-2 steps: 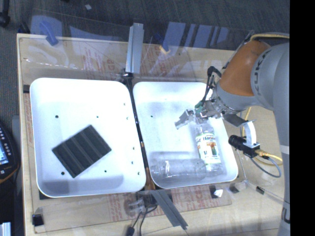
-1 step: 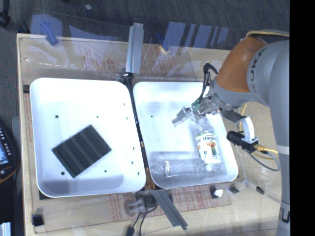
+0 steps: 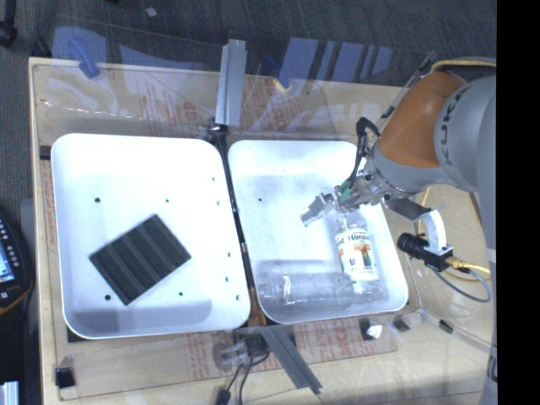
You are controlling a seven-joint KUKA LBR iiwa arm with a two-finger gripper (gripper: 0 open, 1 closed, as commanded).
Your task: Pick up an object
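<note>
Your gripper (image 3: 325, 207) sits low over the right bin (image 3: 253, 163), toward its right wall and just beyond the top of the labelled bottle (image 3: 355, 256). Whether it is spread or closed cannot be told from this angle, and nothing is visibly held in it.

The labelled bottle lies along the bin's right wall, its base toward the near right corner. A clear bottle (image 3: 305, 288) lies crosswise along the near wall, touching or almost touching the first. In the left bin (image 3: 76, 154) a dark ribbed slab (image 3: 140, 258) lies flat, toward the near left corner.

Recommendation: treat the labelled bottle as the target. Centre your tool over its body rather than its neck, and straddle its width across the long axis. Keep clear of the right wall and the clear bottle. Expect rolling on contact.
</note>
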